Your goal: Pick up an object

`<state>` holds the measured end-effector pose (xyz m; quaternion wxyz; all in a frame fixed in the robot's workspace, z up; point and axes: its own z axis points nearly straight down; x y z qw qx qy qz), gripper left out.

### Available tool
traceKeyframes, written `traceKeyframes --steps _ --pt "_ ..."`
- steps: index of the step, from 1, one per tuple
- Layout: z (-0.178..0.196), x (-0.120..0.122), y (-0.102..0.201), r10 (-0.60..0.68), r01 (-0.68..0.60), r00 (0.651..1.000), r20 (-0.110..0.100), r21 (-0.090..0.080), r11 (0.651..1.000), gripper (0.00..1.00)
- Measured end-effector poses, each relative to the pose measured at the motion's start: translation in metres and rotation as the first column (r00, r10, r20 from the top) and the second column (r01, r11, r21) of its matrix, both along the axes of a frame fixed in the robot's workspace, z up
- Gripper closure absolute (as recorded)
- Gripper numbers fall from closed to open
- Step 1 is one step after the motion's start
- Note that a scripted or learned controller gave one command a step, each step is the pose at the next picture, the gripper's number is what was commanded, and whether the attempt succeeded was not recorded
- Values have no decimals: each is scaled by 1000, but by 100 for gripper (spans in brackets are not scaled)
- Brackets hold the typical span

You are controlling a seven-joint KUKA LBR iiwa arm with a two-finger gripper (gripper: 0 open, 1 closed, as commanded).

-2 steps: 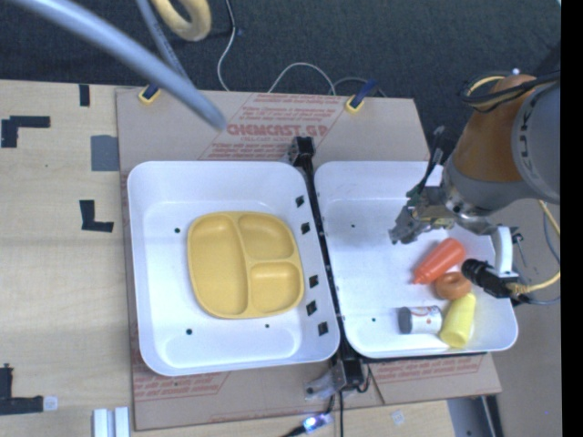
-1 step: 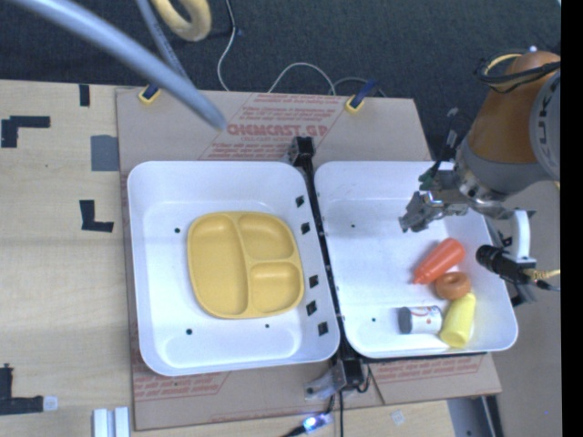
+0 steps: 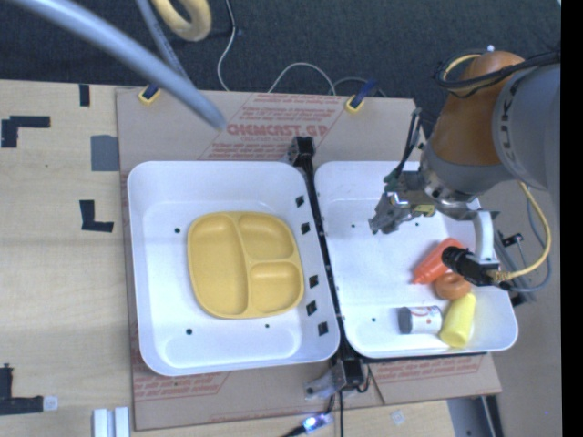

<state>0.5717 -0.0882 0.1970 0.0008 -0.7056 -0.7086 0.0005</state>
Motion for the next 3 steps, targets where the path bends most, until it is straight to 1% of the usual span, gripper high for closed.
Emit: traceKeyframes --steps 1,2,3 --pt "12 4 62 4 -4 1000 2 2 1000 100" --pt "25 9 117 3 -3 1000 1 1 1000 100" --pt "34 7 169 2 -2 1000 0 1 1000 100"
